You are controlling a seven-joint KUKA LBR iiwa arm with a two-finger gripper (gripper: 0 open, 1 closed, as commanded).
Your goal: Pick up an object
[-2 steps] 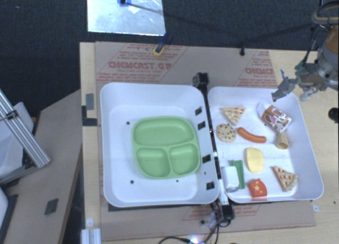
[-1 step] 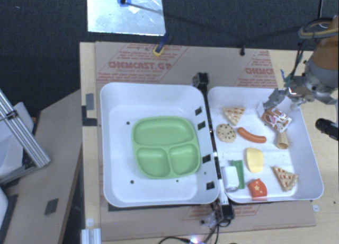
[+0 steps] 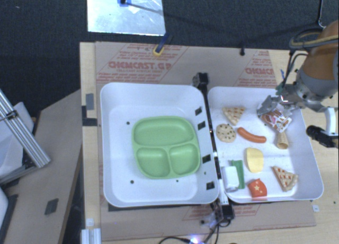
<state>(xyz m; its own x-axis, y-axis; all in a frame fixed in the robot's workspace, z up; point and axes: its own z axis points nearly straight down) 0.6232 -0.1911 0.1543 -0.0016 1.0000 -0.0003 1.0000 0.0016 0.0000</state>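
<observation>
Camera view from above: two white bins are being carried side by side on the desk (image 3: 90, 131). The left bin (image 3: 114, 105) is holding one green divided plate (image 3: 166, 146) with three compartments. The right bin (image 3: 312, 168) is holding eight toy food pieces: one pizza wedge (image 3: 233, 114) near the far wall, one round cookie (image 3: 226, 132), one orange-red sausage (image 3: 251, 135) lying just beside the cookie, one yellow block (image 3: 254, 159), one white-and-green piece (image 3: 233, 176) against the near left wall, one red piece (image 3: 258, 188), one second, lattice-topped wedge (image 3: 284, 178) and one tan cone-shaped piece (image 3: 282, 140). One further thing, a red-and-white packet (image 3: 277, 120), is being seen at the far right of this bin, crumpled and glossy, with red print on white. The claw (image 3: 271, 106) is being held directly over the packet's far end, touching or nearly touching it; whether it is spread or pressed together cannot be told.
</observation>
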